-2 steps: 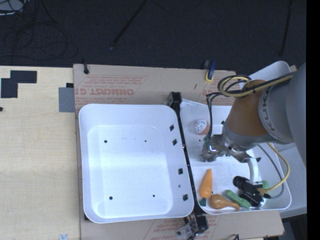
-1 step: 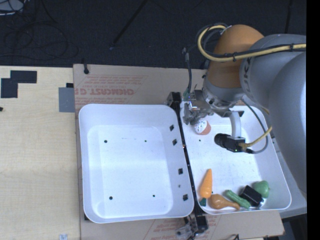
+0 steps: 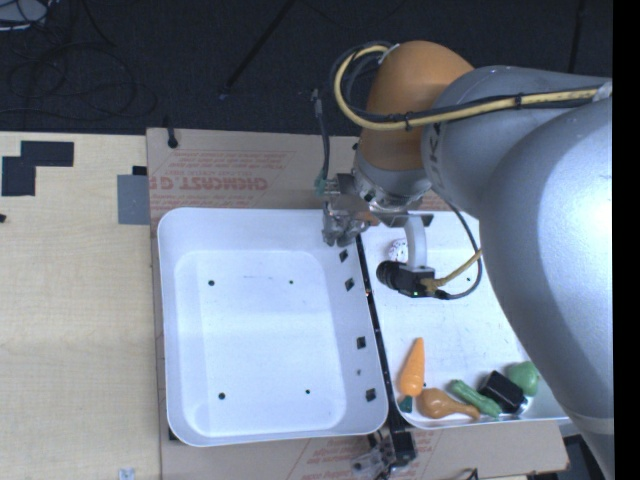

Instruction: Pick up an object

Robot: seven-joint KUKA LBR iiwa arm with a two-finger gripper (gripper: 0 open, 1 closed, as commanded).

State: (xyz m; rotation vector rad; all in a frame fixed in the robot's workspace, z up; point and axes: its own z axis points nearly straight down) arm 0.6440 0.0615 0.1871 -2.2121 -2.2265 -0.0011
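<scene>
Several small objects lie in the near corner of the right bin (image 3: 455, 323): an orange carrot-shaped piece (image 3: 411, 366), a tan gourd-shaped piece (image 3: 440, 403), a green stick (image 3: 474, 398), a black block (image 3: 503, 390) and a green round piece (image 3: 522, 376). My gripper (image 3: 377, 236) hangs over the far end of the right bin, close to the divider between the bins. Its fingers (image 3: 338, 226) stand apart, open, with nothing held between them. It is well away from the cluster of objects.
The left bin (image 3: 165, 268) sits beside the right one, sharing a raised divider (image 3: 362, 318). The big grey arm (image 3: 540, 218) covers the right bin's right side. Cardboard (image 3: 240, 173) lies under the bins.
</scene>
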